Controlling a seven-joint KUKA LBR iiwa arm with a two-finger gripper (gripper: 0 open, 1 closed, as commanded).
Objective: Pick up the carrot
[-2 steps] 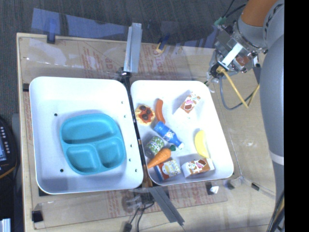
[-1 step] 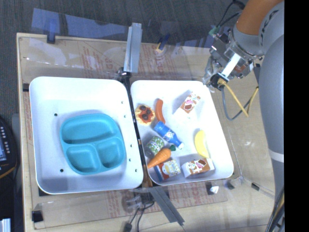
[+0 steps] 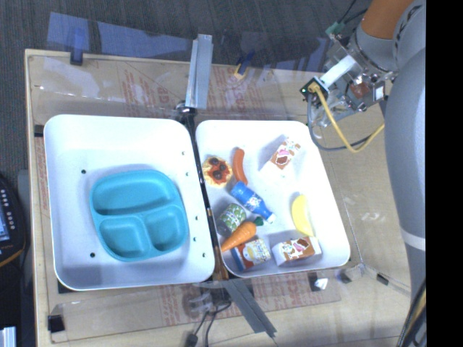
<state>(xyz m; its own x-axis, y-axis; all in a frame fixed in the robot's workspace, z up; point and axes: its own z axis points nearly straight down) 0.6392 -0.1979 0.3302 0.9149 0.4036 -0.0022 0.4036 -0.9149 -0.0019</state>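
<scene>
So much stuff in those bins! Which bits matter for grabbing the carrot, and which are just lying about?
Matters for the job:
- carrot, near the front of the right bin
- pincer, above that bin's far right corner

Just lying about:
- blue tray in the left bin
- blue bottle
- banana
- sausage
- small cartons

Two white bins side by side on the bench [image 3: 108,78]. Left bin [image 3: 65,143] holds a blue divided tray [image 3: 137,212]. Right bin [image 3: 329,215] holds the carrot [image 3: 239,236] near its left wall, tilted, tip toward the near-left; green item [image 3: 231,215] just beside it, blue bottle [image 3: 251,200] further back, banana [image 3: 302,215] to the right, small cartons [image 3: 296,249] along the near edge, sausage [image 3: 239,165] and pizza slice [image 3: 216,170] at the far left. Gripper [image 3: 318,103] hangs above the right bin's far-right corner, well apart from the carrot; yellow cable [image 3: 354,147] loops below it.
</scene>
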